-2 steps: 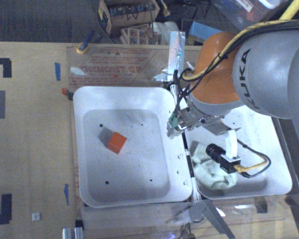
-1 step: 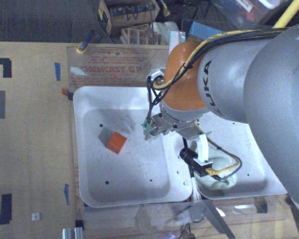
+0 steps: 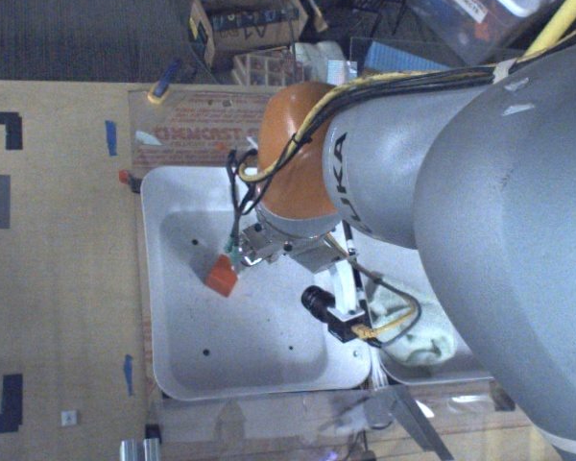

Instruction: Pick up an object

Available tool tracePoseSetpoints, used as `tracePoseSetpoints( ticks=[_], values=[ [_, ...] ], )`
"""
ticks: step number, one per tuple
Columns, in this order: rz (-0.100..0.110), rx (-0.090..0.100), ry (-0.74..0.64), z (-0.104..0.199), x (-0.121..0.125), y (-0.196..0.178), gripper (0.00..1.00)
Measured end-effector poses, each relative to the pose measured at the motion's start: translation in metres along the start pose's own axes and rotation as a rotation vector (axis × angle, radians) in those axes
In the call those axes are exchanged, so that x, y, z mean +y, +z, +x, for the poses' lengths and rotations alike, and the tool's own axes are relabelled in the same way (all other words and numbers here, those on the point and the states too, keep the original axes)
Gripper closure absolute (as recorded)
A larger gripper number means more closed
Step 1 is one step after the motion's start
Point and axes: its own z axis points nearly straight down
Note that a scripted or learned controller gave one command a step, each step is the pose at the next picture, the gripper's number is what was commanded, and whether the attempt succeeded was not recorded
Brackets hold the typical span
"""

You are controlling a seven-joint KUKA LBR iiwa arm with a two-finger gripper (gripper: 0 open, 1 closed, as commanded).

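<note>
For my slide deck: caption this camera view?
KUKA arm's gripper poised at an orange block in the left white bin.

The arm [image 3: 442,152] runs off the right and bottom edges and hides most of the right bin [image 3: 432,368]. The gripper [image 3: 238,255] sits largely beneath the wrist, its fingers indistinct beside the orange block [image 3: 221,277]. Whether they touch the block cannot be told.

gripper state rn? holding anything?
Gripper: down in the left bin, right against the orange block; open or shut cannot be told, and no grasp is visible.
</note>
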Motion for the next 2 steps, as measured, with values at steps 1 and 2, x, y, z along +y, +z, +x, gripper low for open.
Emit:
tracePoseSetpoints(
  ticks=[1, 2],
  values=[
    [0.005, 0.002, 0.038, -0.017, -0.028, -0.004, 1.0],
    [0.003, 0.001, 0.182, 0.051, -0.048, -0.045, 1.0]
  ],
)
